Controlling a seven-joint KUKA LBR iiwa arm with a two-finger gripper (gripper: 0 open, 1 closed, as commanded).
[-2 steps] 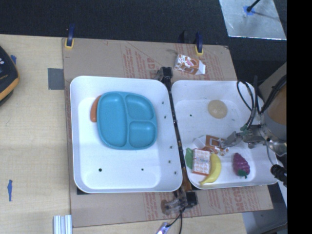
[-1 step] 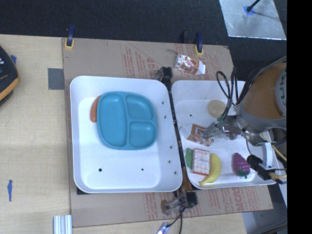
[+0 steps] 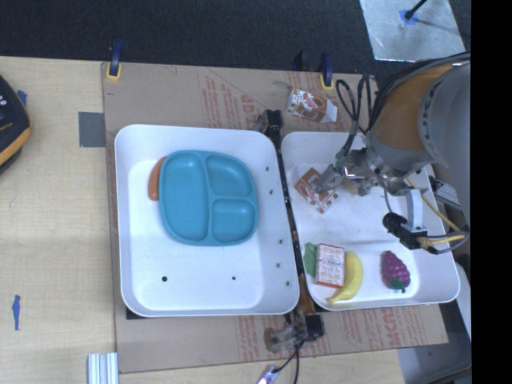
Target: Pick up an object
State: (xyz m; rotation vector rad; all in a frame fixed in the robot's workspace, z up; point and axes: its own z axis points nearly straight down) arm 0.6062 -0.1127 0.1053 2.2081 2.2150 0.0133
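Snack packet (image 3: pixel 309 186), one crinkled and red-brown, lies in the right bin (image 3: pixel 416 290), touching the claw (image 3: pixel 330 184); I cannot tell the claw's state. Same bin: one curved yellow banana (image 3: pixel 350 282), one bumpy purple grape bunch (image 3: pixel 395 270), one flat carton (image 3: pixel 330 265).

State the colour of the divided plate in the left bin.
Light blue: the plate shows best in the camera view.

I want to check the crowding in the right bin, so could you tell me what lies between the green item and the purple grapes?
In the camera view, a small printed carton and a banana lie between the green item and the purple grapes.
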